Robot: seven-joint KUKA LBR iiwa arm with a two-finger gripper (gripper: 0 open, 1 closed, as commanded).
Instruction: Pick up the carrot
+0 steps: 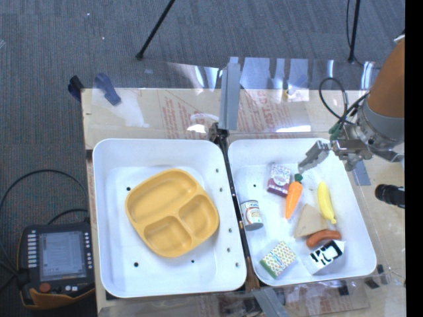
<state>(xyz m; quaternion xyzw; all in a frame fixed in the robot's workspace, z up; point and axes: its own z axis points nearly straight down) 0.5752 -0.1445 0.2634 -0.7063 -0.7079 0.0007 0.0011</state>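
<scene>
One carrot (293,199) lies in the right bin (367,233), toward its upper middle, with its green stub at the top and its orange tip pointing down and slightly left, so its long axis runs nearly up and down the frame. The gripper (310,157) hangs above the bin's upper part, just up and to the right of the carrot's green end, reaching in from the right edge of the frame. One grey finger shows slanting down to the left toward the carrot; I cannot tell from this angle whether the fingers are apart or together, and nothing shows between them. The coming move seems to call for a short shift down and left, with the fingers set across the carrot's width. Around the carrot I count one dark red packet (279,179) just to its left, one banana (325,202) to its right, one tan wedge (308,222) below, one sausage (323,237), one small can (252,214), one patterned box (278,259) and one black-and-white carton (327,253). The left bin (115,269) holds one yellow divided plate (172,211).
</scene>
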